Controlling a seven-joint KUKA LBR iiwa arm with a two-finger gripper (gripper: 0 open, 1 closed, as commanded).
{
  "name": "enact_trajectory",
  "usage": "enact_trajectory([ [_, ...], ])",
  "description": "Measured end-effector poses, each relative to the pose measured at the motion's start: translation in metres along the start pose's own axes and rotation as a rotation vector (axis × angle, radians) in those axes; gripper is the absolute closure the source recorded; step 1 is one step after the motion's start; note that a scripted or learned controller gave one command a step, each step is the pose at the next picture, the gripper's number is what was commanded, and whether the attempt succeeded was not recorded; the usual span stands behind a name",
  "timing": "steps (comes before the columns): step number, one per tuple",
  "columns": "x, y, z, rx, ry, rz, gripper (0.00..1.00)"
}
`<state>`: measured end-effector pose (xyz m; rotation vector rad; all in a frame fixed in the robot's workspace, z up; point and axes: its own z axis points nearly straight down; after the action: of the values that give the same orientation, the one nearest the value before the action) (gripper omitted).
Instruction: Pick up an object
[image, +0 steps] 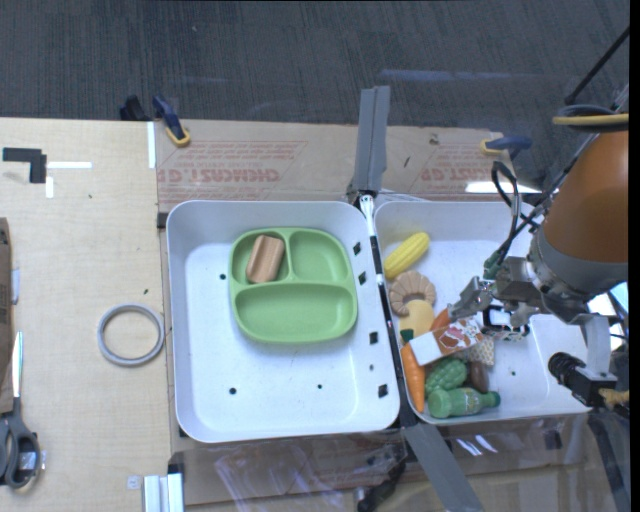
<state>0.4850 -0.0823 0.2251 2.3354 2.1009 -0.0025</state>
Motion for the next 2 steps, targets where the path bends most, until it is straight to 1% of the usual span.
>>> enact_trajectory([
  [1,-0.003,0.075,0.082,0.002,0.000,-0.023,0.00],
  [2,-0.043,0.027,0.119,-0.035,-0.004,-0.133,0.00],
])
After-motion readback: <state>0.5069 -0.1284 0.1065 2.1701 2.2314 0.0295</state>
